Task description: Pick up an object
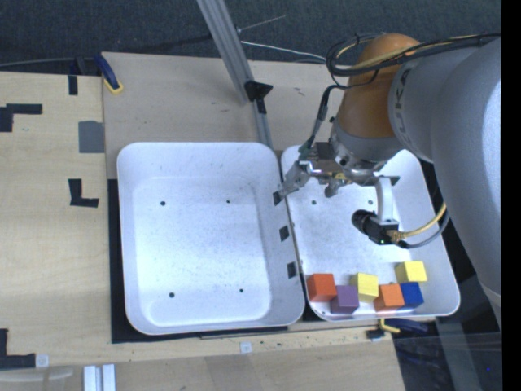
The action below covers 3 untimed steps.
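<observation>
Several small blocks lie along the near edge of the right bin (423, 182): an orange block (321, 286), a purple block (348, 298), a yellow block (367, 285), a second orange block (391, 296), a blue block (412, 295) and another yellow block (413, 271). My gripper (306, 191) hangs over the far left part of that bin, well apart from the blocks. It is open, its fingers spread with nothing between them.
The left bin (130, 218) lies beside the right one, their rims meeting under the gripper. A slanted metal pole (221, 35) comes down to the far edge between the bins. A black cable fitting (370, 225) hangs from the wrist over the right bin.
</observation>
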Each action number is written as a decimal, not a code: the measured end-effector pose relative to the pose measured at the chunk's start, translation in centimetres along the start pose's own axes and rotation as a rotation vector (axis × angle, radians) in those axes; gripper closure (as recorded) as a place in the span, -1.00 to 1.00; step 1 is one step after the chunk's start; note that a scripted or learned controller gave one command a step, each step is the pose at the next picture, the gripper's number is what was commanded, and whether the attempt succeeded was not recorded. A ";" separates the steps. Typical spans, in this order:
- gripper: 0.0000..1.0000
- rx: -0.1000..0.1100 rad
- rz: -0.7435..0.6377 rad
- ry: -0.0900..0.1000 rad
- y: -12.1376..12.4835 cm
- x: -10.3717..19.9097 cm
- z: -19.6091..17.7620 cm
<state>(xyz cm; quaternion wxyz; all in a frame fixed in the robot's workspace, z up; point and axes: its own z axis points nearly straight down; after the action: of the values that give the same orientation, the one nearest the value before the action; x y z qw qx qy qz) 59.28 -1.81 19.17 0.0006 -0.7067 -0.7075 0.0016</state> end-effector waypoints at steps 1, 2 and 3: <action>-1.00 0.001 -0.008 0.004 -1.0 7.8 0.0; -1.00 -0.004 0.007 -0.003 2.4 -1.0 0.0; -1.00 -0.003 -0.003 0.002 3.9 1.9 0.0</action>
<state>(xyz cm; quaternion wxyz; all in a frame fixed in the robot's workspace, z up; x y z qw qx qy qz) 63.19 0.10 19.18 0.0003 -0.7058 -0.7084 -0.0001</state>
